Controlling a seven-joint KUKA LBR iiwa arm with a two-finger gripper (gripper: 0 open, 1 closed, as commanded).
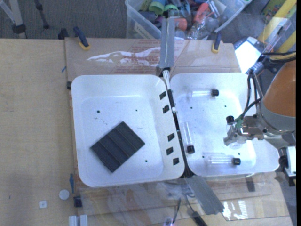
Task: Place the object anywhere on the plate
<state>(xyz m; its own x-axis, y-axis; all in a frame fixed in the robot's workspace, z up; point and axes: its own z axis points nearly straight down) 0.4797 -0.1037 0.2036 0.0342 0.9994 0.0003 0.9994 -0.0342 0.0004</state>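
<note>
Three clear plastic tubes with black caps [205, 93] [187, 136] [222, 161] lie in the right white bin [207, 119]; one dark ridged rectangular plate [117, 146] sits in the left white bin [117, 91]. Gripper [233, 138] hangs over the right bin, well apart from the plate.
</note>
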